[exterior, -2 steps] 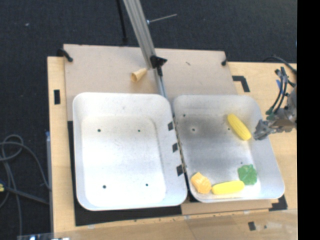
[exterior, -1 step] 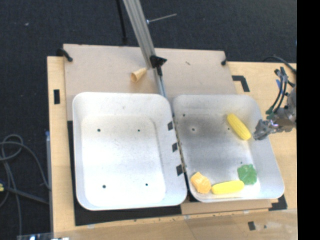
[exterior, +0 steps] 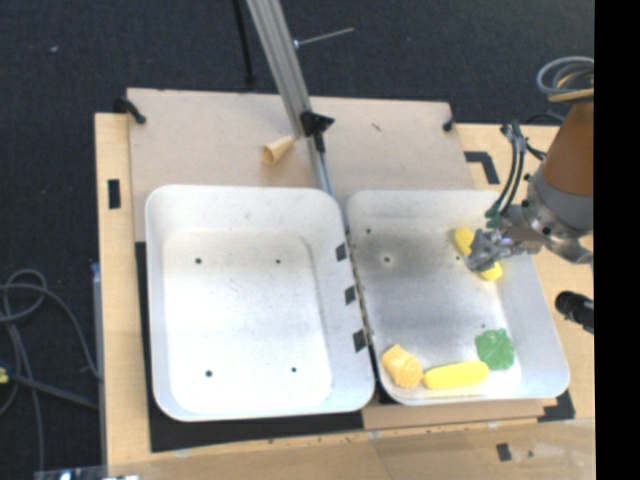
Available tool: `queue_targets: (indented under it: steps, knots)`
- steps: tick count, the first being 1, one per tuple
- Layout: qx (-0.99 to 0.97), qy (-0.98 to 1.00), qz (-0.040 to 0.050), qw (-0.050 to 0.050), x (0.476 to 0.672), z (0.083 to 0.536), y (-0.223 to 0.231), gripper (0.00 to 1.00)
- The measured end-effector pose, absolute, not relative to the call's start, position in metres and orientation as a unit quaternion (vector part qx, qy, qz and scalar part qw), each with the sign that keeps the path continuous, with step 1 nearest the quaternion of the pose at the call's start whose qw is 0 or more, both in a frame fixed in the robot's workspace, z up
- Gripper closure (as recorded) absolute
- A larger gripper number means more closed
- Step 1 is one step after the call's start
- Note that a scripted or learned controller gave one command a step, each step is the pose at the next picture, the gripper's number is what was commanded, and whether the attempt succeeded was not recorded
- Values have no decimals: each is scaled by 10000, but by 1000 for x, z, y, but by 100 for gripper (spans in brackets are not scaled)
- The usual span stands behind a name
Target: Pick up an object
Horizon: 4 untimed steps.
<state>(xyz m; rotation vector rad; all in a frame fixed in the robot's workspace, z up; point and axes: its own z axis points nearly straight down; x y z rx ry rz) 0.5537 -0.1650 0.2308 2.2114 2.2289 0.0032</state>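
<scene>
The gripper (exterior: 487, 251) covers part of a yellow thing (exterior: 463, 239) in the right bin (exterior: 400, 218); its shape cannot be told. The arm (exterior: 570, 168) is cut off at the right edge.

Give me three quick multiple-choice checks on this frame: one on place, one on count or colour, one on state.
1. Where is the gripper?
A. Over the left bin
B. Over the right bin, near its far right side
C. Over the bare bench

2. What colour is the small object beside the long yellow object?
A. Green
B. Red
C. Blue

3. How does the cone-shaped object lie?
A. Inside the left bin
B. Inside the right bin
C. On the board behind the bins

Answers: 1 B, it sits at a yellow piece in the right bin. 2 A, it is plainly green. 3 C, it rests outside both bins.
</scene>
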Motion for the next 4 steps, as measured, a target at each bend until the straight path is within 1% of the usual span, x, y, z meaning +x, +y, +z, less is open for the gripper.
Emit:
queue_targets:
  steps: [1,2,3,4]
  knots:
    - [7047,7095,4,-2,570,222,-116,100]
    - [7043,7099,16,6,584,236,-64,100]
    - [7046,7096,15,8,609,242,-18,100]
    - [7047,7095,8,1,627,234,37,100]
